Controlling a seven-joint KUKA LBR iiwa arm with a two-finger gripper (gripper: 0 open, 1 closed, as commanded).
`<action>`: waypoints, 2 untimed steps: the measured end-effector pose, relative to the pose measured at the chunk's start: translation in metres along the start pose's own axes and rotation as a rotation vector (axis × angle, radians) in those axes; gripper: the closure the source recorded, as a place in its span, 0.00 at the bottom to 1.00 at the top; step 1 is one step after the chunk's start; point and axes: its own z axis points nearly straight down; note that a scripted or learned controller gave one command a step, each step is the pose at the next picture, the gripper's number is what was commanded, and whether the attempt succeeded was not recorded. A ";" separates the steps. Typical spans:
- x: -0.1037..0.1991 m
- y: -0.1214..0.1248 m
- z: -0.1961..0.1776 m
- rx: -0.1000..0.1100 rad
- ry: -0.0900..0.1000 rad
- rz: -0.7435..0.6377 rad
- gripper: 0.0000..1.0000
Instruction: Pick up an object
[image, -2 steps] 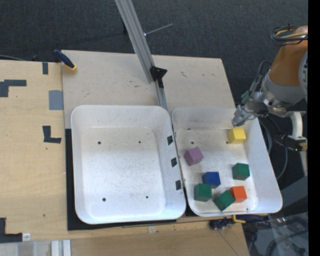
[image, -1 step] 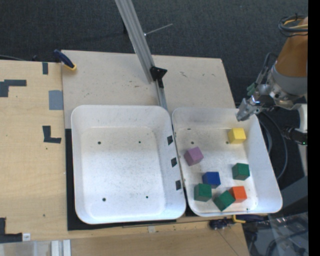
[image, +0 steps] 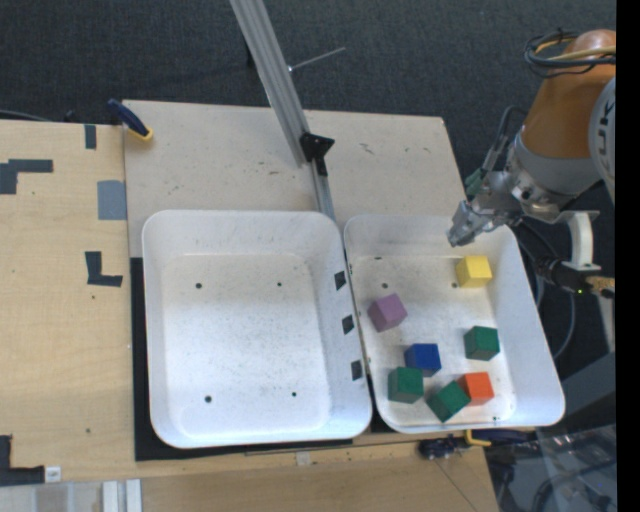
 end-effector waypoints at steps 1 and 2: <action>0.048 -0.006 0.011 0.002 0.001 0.000 1.00; 0.097 -0.021 0.023 0.003 0.000 -0.001 1.00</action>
